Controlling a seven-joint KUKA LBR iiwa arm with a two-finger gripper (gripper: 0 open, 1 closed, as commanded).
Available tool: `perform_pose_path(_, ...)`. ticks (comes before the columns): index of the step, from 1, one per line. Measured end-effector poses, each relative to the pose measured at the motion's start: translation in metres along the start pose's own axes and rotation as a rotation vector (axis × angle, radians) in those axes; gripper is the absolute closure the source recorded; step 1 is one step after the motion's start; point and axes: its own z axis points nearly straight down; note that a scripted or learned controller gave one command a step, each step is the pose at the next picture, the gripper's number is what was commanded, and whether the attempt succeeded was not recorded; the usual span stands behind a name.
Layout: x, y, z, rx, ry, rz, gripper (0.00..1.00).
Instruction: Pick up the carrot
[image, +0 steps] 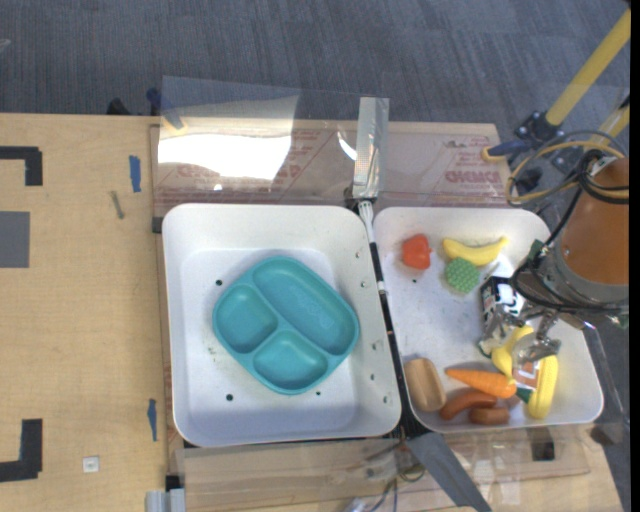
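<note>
- Gripper is low in the right bin, near its right-front part, w/ the arm coming in from the right under the orange band.
- Metal fingertips sit amid a cluster of yellow toy pieces; can't tell if the gripper is open or closed, too much clutter around it. Nothing clearly seen held.
- Carrot lies just in front of and a bit left of the gripper, i.e. toward the bin's front edge. Very near, maybe touching the yellow bits by the tips; can't tell for sure.
- Carrot's long axis runs approx left-right across the bin, slightly tilted; thin tip points left, fat end to the right, next to the corn.
- Judgement: the coming move turns on a short shift toward the front-left, w/ fingers closing across the carrot's narrow width, not along its length.
- Close neighbours: sausage just in front of the carrot, bun to its left. Crowding could spoil the grasp.
- Further off: banana, green piece, red piece at the bin's back.
- Left bin holds a teal tray; not involved.
</note>
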Motion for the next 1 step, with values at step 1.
perform_pose_path(1,-0.0655,0.0003,-0.0326,0.0,-0.004,0.263,1.0)
